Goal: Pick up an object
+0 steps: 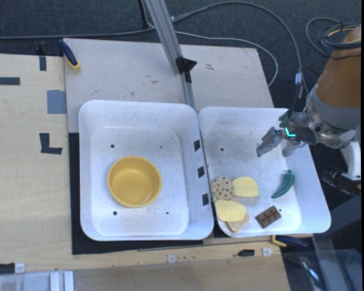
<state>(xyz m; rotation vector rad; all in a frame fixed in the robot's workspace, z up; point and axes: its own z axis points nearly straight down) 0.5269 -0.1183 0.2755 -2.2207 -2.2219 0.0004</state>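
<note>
The arm comes in from three o'clock and its gripper [278,143] hangs over the upper part of the right bin [239,119], fingers [268,144] spread apart with nothing between them. It is poised above bare white floor, which I read as a hover before choosing something rather than a reach already committed.

All the likely things to pick lie toward six o'clock in that bin, bunched near its front edge. A green pepper [283,185] lies alone at about five o'clock from the gripper, near but apart from it, and tilted. Below it sits a small brown chocolate bar [268,216], also clear of its neighbours. Further toward seven o'clock a speckled cookie [222,188] touches a pale yellow chip [245,187], and just under them a larger yellow piece [230,210] lies over something tan [234,226] that I cannot make out.

The pepper looks the easiest: closest, standing free, narrow enough for the fingers to straddle. The flat pieces huddled by the dividing wall would be awkward, since the fingers would crowd each other and the rim.

In the left bin [94,117], at nine o'clock, a yellow bowl [134,181] sits upright and alone, well away from the arm. Both bins rest on the counter [121,65].
</note>
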